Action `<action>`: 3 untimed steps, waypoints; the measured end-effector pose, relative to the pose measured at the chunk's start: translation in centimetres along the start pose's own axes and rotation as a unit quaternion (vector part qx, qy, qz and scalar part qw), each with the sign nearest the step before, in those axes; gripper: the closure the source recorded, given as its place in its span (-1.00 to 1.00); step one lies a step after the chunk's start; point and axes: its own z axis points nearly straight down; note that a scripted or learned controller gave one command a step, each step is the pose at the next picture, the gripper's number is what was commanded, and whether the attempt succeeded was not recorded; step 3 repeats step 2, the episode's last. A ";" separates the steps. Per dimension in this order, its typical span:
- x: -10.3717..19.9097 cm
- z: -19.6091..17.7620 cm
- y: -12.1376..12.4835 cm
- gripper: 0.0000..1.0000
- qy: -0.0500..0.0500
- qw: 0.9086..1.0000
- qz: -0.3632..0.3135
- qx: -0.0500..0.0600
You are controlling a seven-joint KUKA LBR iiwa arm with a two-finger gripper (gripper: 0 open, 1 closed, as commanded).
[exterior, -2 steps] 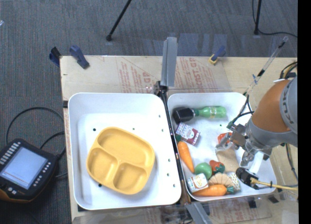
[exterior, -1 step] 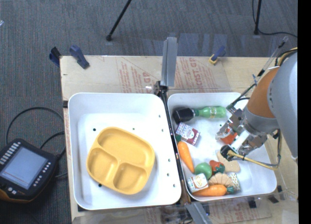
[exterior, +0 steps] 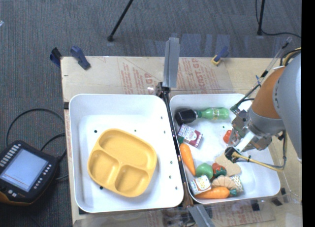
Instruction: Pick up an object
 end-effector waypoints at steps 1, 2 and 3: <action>1.4 -4.2 -2.9 1.00 0.002 0.992 -0.129 -0.005; 8.0 -11.6 -7.5 1.00 0.004 0.985 -0.170 -0.008; 8.0 -11.6 -7.5 1.00 0.004 0.985 -0.170 -0.008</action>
